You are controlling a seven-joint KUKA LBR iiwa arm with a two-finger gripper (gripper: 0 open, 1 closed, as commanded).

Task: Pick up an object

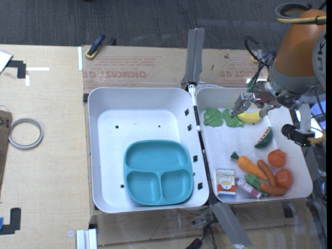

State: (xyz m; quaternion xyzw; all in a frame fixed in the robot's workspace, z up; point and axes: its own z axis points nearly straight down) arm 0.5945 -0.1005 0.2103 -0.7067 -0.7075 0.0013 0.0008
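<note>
The right bin [306, 183] holds toy food. A yellow banana [249, 116] lies near its far wall, beside two green lettuce pieces [212, 116]. My gripper [253, 107] hangs right over the banana, open, with one finger at each side of it. The banana rests on the bin floor and is not gripped. Nearer the front are a watermelon slice [264, 137], two red tomatoes [276, 158], a carrot [249, 166], sausages [266, 172], a small box [225, 182] and a pink wrapper [249, 188].
The left bin [104, 139] holds a teal divided plate [158, 171]. A metal divider post [194, 56] stands between the bins at the back. A tape roll [24, 133] lies on the bench at far left. The arm's cables hang over the right bin's far corner.
</note>
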